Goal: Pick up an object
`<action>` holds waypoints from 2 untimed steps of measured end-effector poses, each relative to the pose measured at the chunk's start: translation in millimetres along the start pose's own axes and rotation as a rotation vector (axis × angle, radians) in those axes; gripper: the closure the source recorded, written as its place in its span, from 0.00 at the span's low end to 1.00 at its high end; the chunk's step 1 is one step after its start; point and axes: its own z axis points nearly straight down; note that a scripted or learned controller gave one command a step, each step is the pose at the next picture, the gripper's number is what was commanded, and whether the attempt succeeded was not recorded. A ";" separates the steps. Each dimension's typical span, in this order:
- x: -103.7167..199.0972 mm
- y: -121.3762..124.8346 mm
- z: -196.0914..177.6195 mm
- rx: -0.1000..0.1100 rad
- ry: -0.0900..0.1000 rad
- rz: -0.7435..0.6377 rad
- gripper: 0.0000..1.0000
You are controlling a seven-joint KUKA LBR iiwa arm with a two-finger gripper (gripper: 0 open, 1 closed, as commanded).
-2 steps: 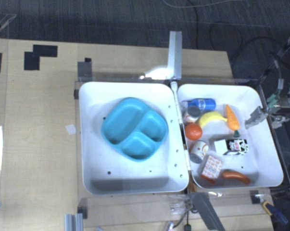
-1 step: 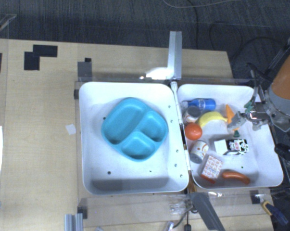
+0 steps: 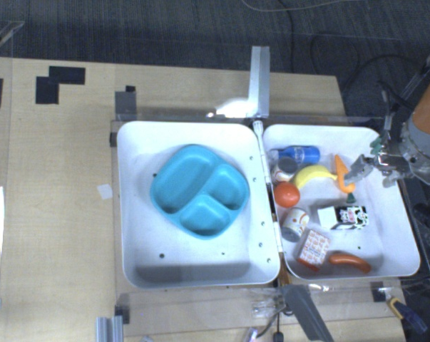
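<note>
Hovering above the right bin's far edge, the claw holds nothing I can see, its spread unclear, so picking remains undone.

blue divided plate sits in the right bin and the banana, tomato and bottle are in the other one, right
Not quite. The camera view shows the blue divided plate in the left bin, not the right. The banana, tomato and bottle lie in the other, right bin.
</note>
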 end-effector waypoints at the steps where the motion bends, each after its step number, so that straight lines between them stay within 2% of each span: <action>1: -12.3 27.0 121.0 -0.009 -0.002 0.005 0.00; 2: -8.6 50.5 91.7 -0.001 0.000 -0.053 0.00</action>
